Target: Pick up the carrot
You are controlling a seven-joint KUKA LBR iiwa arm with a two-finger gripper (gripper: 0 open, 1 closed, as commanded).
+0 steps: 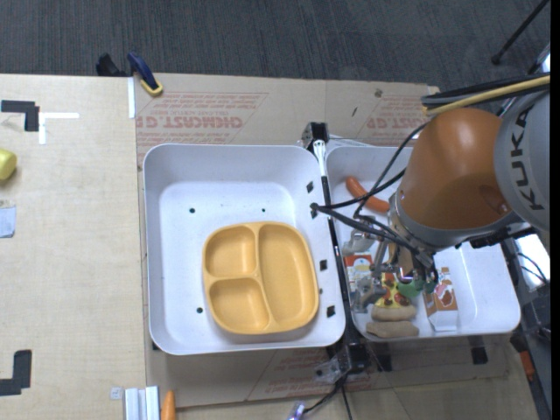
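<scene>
Plainly, the carrot (pixel 366 195) lay in the right bin (pixel 490 309), up near its far left corner, with its long axis running from about ten o'clock to four o'clock. Part of it was crossed by black cables (pixel 350 206), and its lower end disappeared under the arm (pixel 455 178). The gripper (pixel 404 280) hung low over the cluttered near part of that bin, above a pile of toy food (pixel 392 309). From the gripper the carrot sat at roughly eleven o'clock, apart from it. Whether anything was gripped could not be judged. The yellow divided plate (pixel 260 276) rested in the left bin (pixel 166 234).
</scene>
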